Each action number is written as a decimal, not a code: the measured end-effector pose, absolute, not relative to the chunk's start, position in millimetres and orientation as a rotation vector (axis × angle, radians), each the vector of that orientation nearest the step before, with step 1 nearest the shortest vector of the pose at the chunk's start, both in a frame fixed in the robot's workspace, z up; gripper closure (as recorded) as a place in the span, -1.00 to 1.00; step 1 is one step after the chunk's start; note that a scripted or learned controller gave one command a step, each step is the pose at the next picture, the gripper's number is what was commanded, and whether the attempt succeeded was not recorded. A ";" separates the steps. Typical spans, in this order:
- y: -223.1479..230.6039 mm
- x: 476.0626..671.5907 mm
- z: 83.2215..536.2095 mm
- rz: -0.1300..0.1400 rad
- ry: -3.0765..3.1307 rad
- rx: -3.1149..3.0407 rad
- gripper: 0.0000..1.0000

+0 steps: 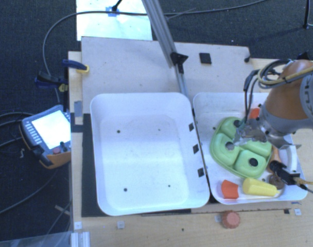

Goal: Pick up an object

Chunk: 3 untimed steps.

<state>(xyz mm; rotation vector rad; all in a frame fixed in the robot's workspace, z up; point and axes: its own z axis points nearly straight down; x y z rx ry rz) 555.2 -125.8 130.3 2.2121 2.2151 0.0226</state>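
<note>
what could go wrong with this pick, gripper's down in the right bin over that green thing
1. The gripper sits over the wide, lumpy green object; its fingers may slide off the rounded humps instead of closing around it.
2. The yellow piece and orange block lie close beside the green object near the right bin's front rim, so dragging it could push them around.
3. The cables looping by the wrist could snag during the lift.

two white bins, one green tray

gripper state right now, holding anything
gripper: down over the green tray in the right bin; open or closed cannot be told.
</note>
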 end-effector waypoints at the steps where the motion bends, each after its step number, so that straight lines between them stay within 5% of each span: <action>1: -129.8 551.3 175.9 0.004 2.223 2.214 1.00; 3: -130.3 554.6 282.1 0.007 2.223 2.210 1.00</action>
